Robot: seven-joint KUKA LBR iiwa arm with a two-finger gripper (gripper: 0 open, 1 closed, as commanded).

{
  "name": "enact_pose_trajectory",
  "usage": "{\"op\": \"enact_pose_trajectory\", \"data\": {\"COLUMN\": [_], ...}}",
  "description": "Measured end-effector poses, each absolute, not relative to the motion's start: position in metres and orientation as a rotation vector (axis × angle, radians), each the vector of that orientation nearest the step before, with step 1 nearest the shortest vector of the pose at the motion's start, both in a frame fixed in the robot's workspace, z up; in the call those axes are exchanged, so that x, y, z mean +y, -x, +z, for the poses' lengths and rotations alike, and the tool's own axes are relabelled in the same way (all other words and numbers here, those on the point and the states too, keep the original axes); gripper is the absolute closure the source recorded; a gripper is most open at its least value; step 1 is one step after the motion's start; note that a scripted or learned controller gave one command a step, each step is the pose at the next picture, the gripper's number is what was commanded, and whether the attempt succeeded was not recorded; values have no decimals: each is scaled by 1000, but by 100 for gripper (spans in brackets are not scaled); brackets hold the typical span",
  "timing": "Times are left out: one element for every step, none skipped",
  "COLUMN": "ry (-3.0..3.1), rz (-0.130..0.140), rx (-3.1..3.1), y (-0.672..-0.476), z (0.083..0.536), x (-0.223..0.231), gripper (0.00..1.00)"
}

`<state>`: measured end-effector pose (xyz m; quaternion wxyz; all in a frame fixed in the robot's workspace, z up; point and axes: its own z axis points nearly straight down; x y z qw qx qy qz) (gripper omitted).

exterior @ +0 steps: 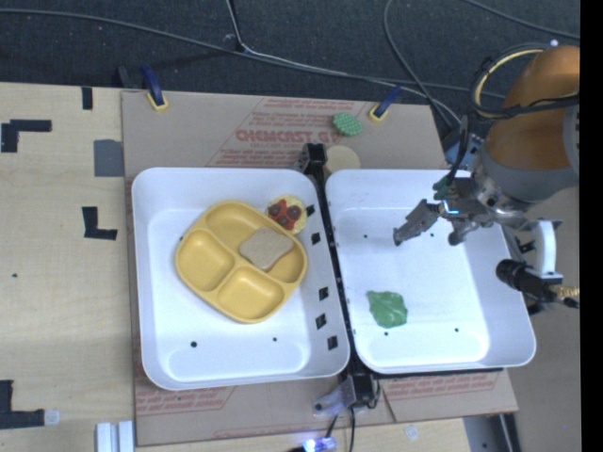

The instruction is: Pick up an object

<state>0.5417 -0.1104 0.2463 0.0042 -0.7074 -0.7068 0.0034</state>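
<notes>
1. Your hand (435, 226) hangs over the upper part of the right bin (509, 351), its two dark fingers spread wide apart with nothing between them.
2. One finger (413, 224) slants out toward the bin's middle; the other sits nearer the grey wrist.
3. Behind the hand you see the arm (528, 139) coming in from the right, its orange band above the wrist.
4. Look lower in the same bin: a green object (387, 308) lies on the white floor, well apart from the hand and nearer the front wall.
5. In the left bin (165, 347) a yellow divided tray (203, 257) rests tilted, with a tan flat piece (266, 248) lying across its middle compartments.
6. A small cluster of dark red pieces (286, 215) sits in the tray's upper right compartment.
7. On the counter (57, 281) behind the bins, a small green item (347, 123) lies on the cardboard sheet (226, 130).
</notes>
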Motion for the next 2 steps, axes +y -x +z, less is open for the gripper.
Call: {"op": "enact_pose_trajectory", "data": {"ry": [2219,2216], "rz": [2,8], "rx": [-2222,-2218], "y": [-544,-542], "z": [251,186], "x": [-110,-110], "gripper": [0,0]}}
